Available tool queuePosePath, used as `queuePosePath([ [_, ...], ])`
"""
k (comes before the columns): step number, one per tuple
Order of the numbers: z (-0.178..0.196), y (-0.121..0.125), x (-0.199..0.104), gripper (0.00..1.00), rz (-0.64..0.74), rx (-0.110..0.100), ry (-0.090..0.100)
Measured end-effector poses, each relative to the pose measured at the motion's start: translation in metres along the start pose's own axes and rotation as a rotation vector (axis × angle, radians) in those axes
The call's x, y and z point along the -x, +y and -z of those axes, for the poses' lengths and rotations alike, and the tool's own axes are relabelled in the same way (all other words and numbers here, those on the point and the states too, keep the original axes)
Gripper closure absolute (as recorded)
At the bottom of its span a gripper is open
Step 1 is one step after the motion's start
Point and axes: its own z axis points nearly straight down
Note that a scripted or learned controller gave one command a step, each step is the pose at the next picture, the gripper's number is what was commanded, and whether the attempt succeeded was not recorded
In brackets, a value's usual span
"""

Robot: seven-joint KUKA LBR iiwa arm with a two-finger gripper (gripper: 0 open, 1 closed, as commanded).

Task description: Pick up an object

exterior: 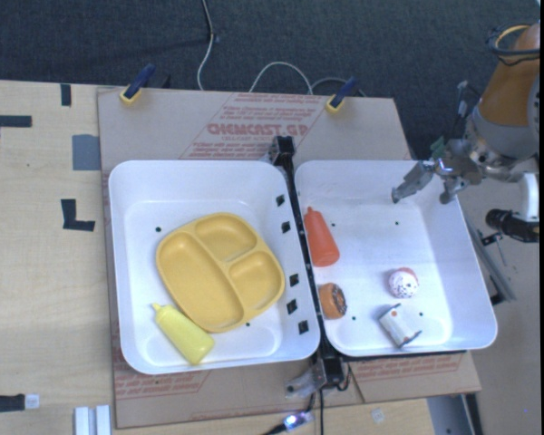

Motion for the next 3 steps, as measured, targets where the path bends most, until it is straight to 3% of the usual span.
queuePosePath([
  [1,0.009,0.003,-0.001,0.00,0.004,0.014,-0.003],
  [3,-0.109,0.004,0.001,0.00,0.005,0.012,-0.004],
])
